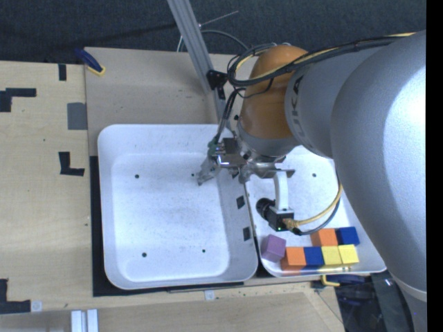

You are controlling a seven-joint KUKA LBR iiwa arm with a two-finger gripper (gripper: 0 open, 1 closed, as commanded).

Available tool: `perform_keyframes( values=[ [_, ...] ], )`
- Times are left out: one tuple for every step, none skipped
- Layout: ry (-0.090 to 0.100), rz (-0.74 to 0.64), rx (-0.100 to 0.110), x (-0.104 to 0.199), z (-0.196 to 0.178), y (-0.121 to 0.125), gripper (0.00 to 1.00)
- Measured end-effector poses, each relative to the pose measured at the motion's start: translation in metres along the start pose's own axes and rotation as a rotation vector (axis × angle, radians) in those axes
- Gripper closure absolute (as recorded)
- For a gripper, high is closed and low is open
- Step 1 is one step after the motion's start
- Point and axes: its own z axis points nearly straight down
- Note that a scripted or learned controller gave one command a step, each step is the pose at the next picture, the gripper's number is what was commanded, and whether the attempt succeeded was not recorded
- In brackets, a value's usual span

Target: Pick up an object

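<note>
Several coloured blocks lie packed together in the near corner of the right bin [315, 175]: a purple block [275, 246], an orange block [295, 256], a blue block [313, 256] and a yellow block [331, 256] in a row, with another orange block [324, 238] and blue block [348, 236] behind them. My gripper [205, 173] hangs low over the right part of the left bin [124, 185], close to the wall between the two bins. It is well left of and behind the blocks. No object shows at the gripper.
The grey arm with its orange band [273, 99] covers much of the right bin. A slanted metal bar [190, 30] rises behind the bins. The raised divider [239, 220] runs between the bins.
</note>
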Motion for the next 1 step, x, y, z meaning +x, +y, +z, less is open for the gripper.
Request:
perform_keyframes(
  values=[
    [-0.003,0.008,0.0,-0.0053,-0.0001,0.0002,0.0]
  ],
)
